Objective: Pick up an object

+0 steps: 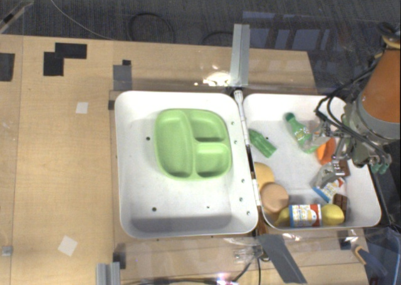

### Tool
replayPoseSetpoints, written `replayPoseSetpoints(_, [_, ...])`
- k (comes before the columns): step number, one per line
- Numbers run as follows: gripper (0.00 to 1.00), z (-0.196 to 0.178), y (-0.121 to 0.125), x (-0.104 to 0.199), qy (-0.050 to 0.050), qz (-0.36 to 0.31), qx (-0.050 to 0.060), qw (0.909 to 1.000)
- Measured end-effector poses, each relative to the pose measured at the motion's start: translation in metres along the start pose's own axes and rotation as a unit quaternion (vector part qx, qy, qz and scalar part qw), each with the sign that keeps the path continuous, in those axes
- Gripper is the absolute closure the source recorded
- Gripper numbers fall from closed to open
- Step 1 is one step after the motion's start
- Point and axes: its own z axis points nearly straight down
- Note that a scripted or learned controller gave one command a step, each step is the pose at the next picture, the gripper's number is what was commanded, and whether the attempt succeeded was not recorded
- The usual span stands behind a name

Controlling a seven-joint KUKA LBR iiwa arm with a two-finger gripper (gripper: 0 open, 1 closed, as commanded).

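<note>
Several small things crowd the right bin [282, 103], and the gripper [335, 168], its jaws' state untellable, hovers over an orange piece [325, 151], probably light, stiff plastic, best pinched across its narrow width.

In the right-hand white bin [376, 212] lie a green plastic bottle [261, 142] on its side, a clear bottle with a green cap [299, 129], an orange piece [326, 151], a tan round block [274, 196], and a labelled jar [304, 215] between yellow lemons [333, 214].

Bright overhead light, slight softness.
</note>
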Motion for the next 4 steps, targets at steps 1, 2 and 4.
replayPoseSetpoints(1, [0.0,0.146,-0.016,-0.052,0.006,-0.072,-0.003,0.9974])
replayPoseSetpoints(2, [0.0,0.132,-0.027,-0.13,-0.002,-0.115,0.0,0.9934])
replayPoseSetpoints(4, [0.0,0.175,-0.065,-0.101,-0.002,-0.08,0.0,0.9968])
